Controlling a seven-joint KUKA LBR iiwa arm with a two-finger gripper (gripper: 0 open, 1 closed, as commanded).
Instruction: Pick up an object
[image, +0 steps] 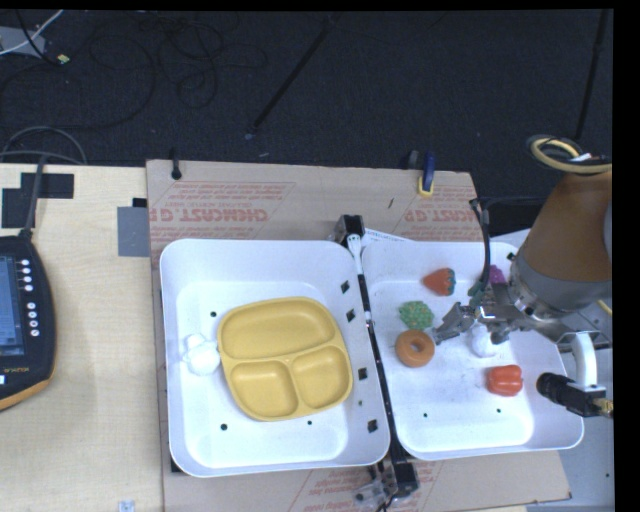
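**Kid:** What can you see from up there?

**Me:** I see two white bins side by side. The left bin has a yellow tray with three parts in it. A small white thing lies just beside the tray, on its left.

**Kid:** And the other one?

**Me:** The right bin has toy food in it. There is a brown donut near the middle wall. A green broccoli sits just above it. A strawberry is higher up, and a red pepper lies lower down on the right.

**Kid:** Where is the arm?

**Me:** My arm comes in from the right, over the right bin. Its gripper is low, between the donut and the pepper.

**Kid:** Did it grab anything?

**Me:** I cannot tell. The metal parts are dark and mixed up, so I cannot see how wide it is. Something white and something purple sit right by it, but I see nothing clearly held.
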